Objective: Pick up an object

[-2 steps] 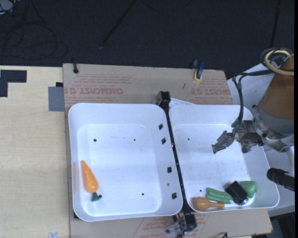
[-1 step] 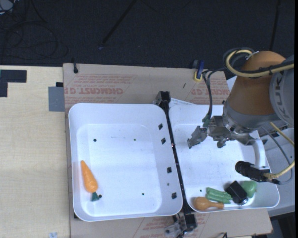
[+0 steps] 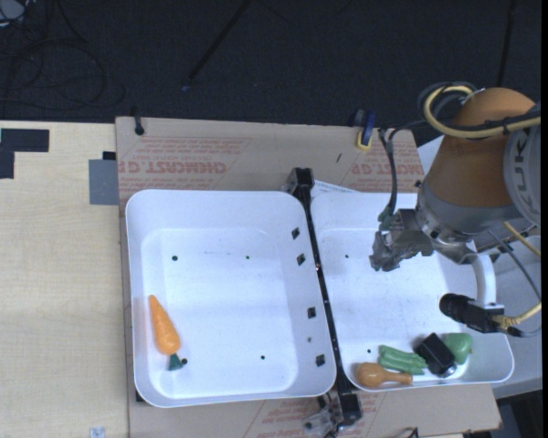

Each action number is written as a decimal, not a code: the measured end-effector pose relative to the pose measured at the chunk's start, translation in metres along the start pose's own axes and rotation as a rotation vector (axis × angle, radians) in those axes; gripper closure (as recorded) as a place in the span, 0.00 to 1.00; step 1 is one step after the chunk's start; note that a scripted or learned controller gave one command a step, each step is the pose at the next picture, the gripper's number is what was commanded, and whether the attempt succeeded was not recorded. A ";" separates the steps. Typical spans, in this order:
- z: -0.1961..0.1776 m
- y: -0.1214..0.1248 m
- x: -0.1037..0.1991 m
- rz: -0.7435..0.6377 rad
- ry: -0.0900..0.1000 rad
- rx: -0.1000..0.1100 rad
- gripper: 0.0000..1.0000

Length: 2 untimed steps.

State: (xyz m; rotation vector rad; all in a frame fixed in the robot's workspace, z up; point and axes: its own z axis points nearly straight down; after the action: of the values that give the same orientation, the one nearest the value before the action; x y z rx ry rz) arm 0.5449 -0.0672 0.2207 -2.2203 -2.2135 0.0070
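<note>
Arm (image 3: 479, 153) reaching in from right, pincer (image 3: 386, 254) pointing down.

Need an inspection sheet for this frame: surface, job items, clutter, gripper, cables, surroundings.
Surface: two white bins side by side, left bin and right bin, on a cardboard sheet over a pale wooden bench.
Job's things: carrot in the left bin's near-left corner; green vegetables, a black block and an orange-tan gourd bunched along the right bin's near edge.
Clutter: nothing seen inside the bins beyond those.
Gripper: gripper over the right bin's far half, apart from the items; finger state unclear.
Cables: yellow loop atop the arm; dark cables on the floor behind.
Surroundings: dark floor; black patches on the bench.
</note>
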 end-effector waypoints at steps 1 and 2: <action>-0.109 0.051 0.087 -0.014 0.001 -0.020 1.00; -0.279 0.085 0.154 -0.011 0.002 -0.024 1.00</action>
State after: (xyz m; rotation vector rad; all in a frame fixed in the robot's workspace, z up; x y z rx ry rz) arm 0.6324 0.0865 0.4989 -2.2188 -2.2371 -0.0220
